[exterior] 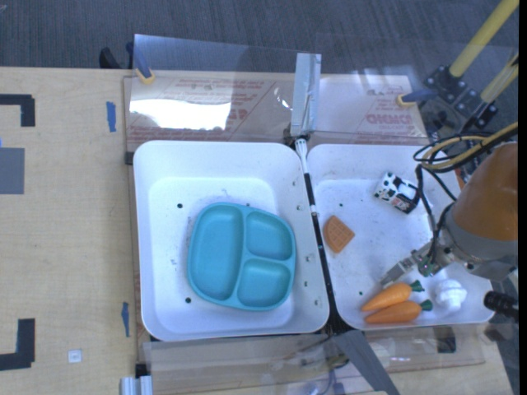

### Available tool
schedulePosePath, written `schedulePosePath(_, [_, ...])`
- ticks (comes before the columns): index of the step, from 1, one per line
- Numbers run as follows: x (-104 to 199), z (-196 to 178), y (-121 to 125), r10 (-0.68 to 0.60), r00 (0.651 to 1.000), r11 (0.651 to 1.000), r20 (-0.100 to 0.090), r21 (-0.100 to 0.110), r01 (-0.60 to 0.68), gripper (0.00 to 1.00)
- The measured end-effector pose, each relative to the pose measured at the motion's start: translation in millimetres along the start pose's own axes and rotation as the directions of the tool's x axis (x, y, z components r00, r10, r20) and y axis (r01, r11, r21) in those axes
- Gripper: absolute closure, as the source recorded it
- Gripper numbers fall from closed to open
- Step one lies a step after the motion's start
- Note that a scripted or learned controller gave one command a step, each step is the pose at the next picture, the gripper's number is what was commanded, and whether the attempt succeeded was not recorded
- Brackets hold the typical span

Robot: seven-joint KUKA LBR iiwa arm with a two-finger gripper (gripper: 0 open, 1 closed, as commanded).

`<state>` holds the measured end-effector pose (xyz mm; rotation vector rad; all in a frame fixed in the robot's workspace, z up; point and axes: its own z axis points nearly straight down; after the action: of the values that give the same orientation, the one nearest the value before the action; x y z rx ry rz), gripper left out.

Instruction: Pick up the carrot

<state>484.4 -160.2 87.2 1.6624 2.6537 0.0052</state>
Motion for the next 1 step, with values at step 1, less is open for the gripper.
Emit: schedulePosePath(1, [-1.5,-8.0,2.1,0.0,1.0,1.0,0.001,-0.002,0.0,1.0])
